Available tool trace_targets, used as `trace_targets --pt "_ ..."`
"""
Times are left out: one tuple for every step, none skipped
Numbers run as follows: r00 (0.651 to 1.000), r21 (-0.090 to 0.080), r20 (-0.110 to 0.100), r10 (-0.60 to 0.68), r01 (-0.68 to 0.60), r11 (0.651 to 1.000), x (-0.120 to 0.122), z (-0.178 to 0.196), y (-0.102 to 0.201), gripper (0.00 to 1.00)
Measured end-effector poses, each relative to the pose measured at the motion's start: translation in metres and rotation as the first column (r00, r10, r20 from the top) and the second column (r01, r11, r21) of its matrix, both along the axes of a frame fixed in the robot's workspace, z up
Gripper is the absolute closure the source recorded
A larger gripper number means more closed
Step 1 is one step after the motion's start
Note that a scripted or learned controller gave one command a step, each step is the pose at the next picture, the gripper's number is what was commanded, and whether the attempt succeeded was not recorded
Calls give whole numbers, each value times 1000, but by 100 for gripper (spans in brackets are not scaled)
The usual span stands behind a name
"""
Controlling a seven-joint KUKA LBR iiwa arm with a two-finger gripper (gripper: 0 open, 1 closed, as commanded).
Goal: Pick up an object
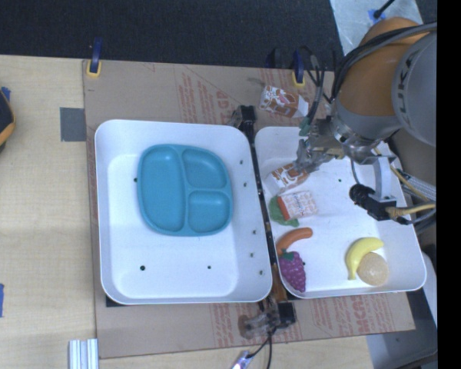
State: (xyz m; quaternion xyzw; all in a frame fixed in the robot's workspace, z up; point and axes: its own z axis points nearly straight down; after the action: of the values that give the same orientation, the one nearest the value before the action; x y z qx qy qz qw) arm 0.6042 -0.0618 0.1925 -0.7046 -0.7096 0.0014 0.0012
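Observation:
My gripper (308,158) hangs low over the far left part of the right bin (399,229). Just below and left of it lies a brown and white snack packet (289,175), touching or nearly touching the gripper's tip. Whether the packet is gripped cannot be made out. Nearer in the same bin lie a white and red packet (299,204), a green toy vegetable (280,211), an orange toy carrot (293,237), purple grapes (293,271), a yellow banana (362,250) and a pale round fruit (373,269).
The left bin (115,267) holds a blue divided plate (185,190). Another snack packet (280,101) lies on the cardboard behind the right bin. The arm's cables and a black fitting (373,201) hang over the right bin's right half.

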Motion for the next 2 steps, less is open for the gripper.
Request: trace_targets --pt "1000 0 -1 -1 1 1000 0 -1 0 0" --pt "1000 -1 15 -4 4 1000 16 -82 -44 0"
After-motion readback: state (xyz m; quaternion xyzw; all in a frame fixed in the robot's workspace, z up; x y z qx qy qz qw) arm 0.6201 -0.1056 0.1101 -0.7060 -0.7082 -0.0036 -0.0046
